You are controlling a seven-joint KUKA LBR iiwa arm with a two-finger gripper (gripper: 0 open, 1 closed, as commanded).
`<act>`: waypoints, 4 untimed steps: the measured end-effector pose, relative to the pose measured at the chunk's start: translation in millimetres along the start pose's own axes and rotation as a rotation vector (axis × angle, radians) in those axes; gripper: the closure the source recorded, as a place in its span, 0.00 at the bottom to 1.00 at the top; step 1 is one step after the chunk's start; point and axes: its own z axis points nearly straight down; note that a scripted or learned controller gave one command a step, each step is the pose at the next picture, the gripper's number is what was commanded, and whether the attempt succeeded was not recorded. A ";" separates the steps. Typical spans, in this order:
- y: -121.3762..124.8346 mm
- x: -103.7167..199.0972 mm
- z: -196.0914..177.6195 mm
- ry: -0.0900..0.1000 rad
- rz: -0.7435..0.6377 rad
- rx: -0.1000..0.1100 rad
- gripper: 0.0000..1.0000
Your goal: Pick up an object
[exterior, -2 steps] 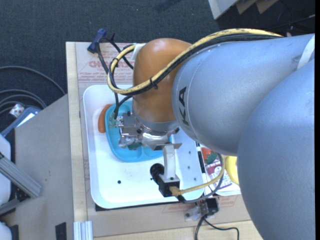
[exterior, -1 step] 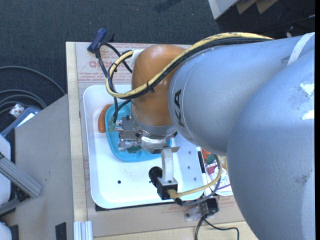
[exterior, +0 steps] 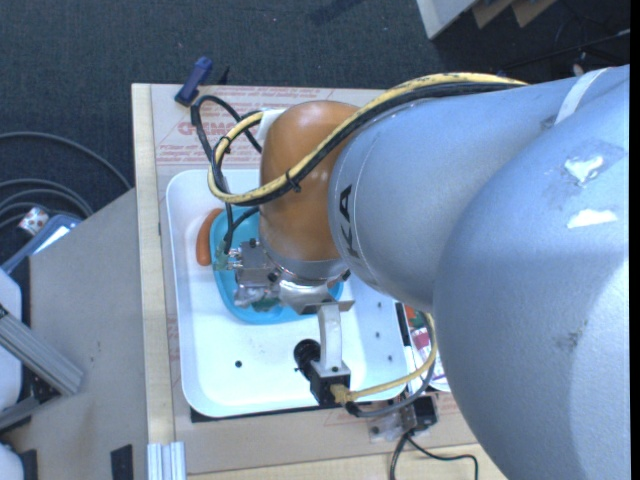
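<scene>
You're looking at the arm hanging over the white bin, its gripper sitting low upon a blue object beside an orange one; its grasp I cannot tell

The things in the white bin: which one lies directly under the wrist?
The blue one, curving out from under the wrist; the orange one lies apart, toward the bin's left wall.

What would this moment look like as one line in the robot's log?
arm: low over white bin | tool: above blue dish | orange thing: beside dish | grasp: unclear
</scene>
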 end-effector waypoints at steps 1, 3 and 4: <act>0.7 0.0 -13.7 0.001 -0.001 -0.005 1.00; 0.6 0.1 -11.5 0.001 -0.001 -0.005 1.00; 0.1 0.0 -4.2 0.000 0.000 -0.001 1.00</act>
